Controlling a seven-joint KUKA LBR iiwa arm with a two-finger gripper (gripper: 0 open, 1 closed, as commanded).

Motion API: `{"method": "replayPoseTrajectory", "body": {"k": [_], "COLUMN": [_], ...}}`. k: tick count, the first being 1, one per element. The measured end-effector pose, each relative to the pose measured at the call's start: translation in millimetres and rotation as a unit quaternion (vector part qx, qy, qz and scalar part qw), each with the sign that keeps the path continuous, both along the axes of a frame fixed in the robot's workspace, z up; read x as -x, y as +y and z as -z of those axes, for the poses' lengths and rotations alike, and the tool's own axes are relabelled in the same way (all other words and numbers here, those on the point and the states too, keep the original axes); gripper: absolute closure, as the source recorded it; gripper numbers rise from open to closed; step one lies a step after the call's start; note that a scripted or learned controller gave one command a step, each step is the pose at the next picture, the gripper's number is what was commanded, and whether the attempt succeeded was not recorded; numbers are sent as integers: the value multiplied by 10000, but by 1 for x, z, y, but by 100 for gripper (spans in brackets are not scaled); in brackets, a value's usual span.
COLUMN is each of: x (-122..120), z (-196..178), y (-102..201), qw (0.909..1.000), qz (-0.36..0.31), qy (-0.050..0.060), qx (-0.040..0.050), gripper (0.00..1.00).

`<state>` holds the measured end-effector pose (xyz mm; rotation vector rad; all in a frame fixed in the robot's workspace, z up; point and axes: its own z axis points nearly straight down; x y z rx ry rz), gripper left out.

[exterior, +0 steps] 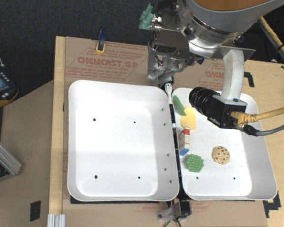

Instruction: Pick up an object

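The grey arm with its orange band [225, 4] enters from the upper right, and the gripper [167, 80] hangs over the far edge of the bench, just above the seam where the two shallow white bins meet; whether its jaws are apart or together cannot be told, since the wrist housing hides them. The left white bin [80, 144] shows only four small dark dots on its floor. The right white bin [255, 170] holds all the loose items, clustered along its left wall: a green elongated piece [179, 107] lying at a slant nearest the gripper, a yellow blocky piece [189, 120] touching it on the near side, then a small white-and-red carton-like item [185, 137] with a blue scrap at its lower end, then a green bumpy round object [194, 163]. A tan round cookie-like disc with dark specks [221, 155] sits apart to the right of the green round one, on open floor. A black cylindrical camera unit [209, 105] on a white bracket [232, 76] juts over the right bin, close beside the yellow piece, with yellow and black cables [275, 117] trailing right. The bins rest on a brown cardboard sheet with red lettering [112, 61]; a blue-and-yellow clamp [102, 42] sits at its far edge.
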<state>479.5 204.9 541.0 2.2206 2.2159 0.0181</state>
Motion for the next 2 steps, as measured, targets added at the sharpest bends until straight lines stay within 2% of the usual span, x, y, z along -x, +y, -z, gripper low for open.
{"method": "replayPoseTrajectory", "body": {"k": [1, 2], "x": [-68, -75], "z": [7, 6], "y": [20, 20], "qw": [10000, 10000], "qz": [-2, -3], "qy": [39, 40], "qx": [24, 20], "gripper": [100, 100]}}
